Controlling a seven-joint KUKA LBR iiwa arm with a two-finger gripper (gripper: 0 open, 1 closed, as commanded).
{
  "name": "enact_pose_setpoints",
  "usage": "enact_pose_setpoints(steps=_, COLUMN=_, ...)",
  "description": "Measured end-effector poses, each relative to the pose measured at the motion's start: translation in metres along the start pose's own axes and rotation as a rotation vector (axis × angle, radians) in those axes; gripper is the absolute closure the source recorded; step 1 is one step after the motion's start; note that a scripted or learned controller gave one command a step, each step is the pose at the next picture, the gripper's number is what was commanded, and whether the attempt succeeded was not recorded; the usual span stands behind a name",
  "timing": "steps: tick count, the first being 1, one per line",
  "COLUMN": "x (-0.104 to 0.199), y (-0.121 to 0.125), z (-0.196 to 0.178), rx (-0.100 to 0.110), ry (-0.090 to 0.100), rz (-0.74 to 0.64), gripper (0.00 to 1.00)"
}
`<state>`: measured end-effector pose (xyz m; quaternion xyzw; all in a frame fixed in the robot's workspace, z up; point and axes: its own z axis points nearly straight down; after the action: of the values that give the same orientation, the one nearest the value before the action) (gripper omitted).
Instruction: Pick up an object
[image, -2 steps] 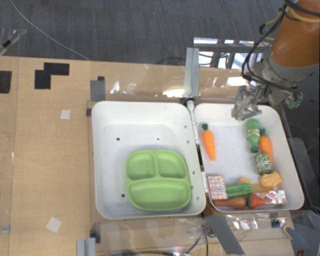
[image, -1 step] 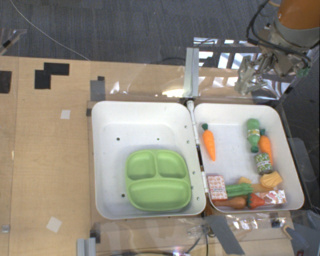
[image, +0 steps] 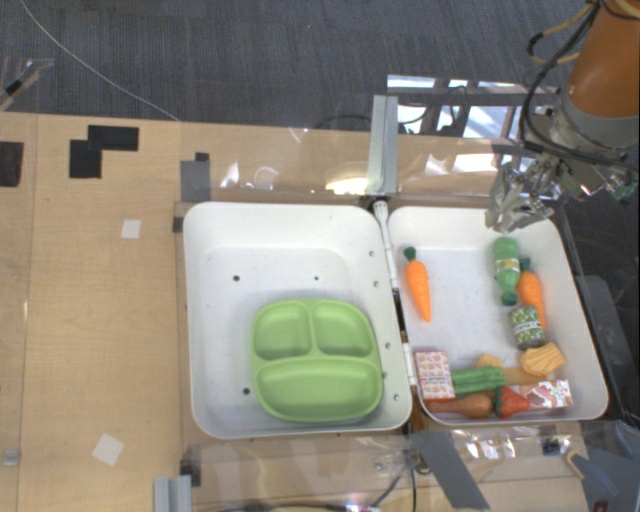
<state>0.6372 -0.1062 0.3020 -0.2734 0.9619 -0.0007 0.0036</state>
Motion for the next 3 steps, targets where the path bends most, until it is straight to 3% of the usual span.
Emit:
enact_pose_setpoints(steps=1, x=-0.004, y=0.001, z=-0.015, rx=0.006, ry=-0.011, rz=-0.001, gripper=1.00)
enact_pose_setpoints(steps=2, x=-0.029, y=-0.017, z=-0.074, rx=0.006, ry=-0.007, rz=-0.038, gripper=1.00)
enact_pose_setpoints(steps=3, x=-0.019, y=-0.033, z=-0.129, rx=0.007, ry=-0.007, rz=-0.063, gripper=1.00)
